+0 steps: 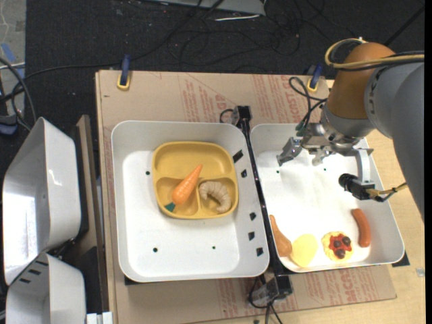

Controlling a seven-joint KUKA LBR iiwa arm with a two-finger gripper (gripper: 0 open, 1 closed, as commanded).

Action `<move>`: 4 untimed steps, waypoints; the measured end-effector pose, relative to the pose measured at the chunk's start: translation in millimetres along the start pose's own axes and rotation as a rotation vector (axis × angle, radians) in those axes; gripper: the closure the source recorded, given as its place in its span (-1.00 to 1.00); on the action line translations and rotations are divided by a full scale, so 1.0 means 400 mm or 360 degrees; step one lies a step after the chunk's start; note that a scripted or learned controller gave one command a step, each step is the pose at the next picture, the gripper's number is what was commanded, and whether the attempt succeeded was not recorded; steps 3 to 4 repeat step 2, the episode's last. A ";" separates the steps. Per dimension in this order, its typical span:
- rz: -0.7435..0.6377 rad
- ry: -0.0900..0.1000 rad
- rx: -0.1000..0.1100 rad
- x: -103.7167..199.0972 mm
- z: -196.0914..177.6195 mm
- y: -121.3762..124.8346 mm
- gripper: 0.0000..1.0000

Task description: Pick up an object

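Right white bin (317, 201): four small toy food items lie along its near edge. From left: an orange, elongated drumstick-like plastic piece (279, 235), thin end toward the far-left, fat end toward the near-right, long axis on a diagonal. Just beside it, possibly touching, a pale yellow round disc (304, 249), lying flat. Next, a small yellow round piece with red and dark toppings (338, 245), pizza-like. At far right, a reddish-orange sausage-shaped piece (363, 227), long axis running roughly far-to-near, slightly tilted; it lies near the bin's right wall.

Left white bin (135, 201): a yellow three-compartment plastic plate (194, 157). An orange toy carrot (187, 184) lies across the divider, tip pointing to the far-right. A beige curled shrimp-like piece (217, 195) sits in the near-right compartment.

Two-finger gripper (305, 151): over the far part of the right bin, well apart from all four items. Metallic fingers (291, 150) point left and look spread apart, though at this slant the gap is hard to judge. Nothing between them. A black cylindrical part (354, 184) hangs off the wrist side.
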State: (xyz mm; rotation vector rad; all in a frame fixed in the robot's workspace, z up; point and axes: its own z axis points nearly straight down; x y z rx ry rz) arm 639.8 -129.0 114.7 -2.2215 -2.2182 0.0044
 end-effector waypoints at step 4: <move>-0.0006 -0.0002 -0.0016 0.004 -0.191 0.019 1.00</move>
